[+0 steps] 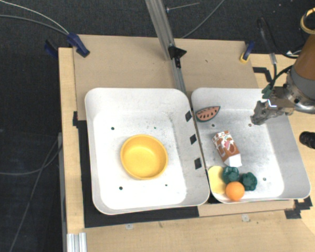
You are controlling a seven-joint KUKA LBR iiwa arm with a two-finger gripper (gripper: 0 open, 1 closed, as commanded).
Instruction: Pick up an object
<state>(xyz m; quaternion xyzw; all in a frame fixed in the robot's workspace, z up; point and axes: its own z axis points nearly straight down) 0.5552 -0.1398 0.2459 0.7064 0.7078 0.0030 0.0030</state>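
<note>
Hovering at three o'clock, gripper (pixel 258 117) state unclear; eyeing light, probably crushable carton (pixel 227 147), gripping across narrow sides.

the scene is viewed by one fixed camera set above the table (pixel 147 62), looking down at a slant. both bins are taken in whole: the left bin (pixel 102 193) and the right bin (pixel 289 156), with dark floor seen beyond the table's far and left edges. the view is from a middling height. the arm (pixel 307 72) is seen entering from the right.
</note>
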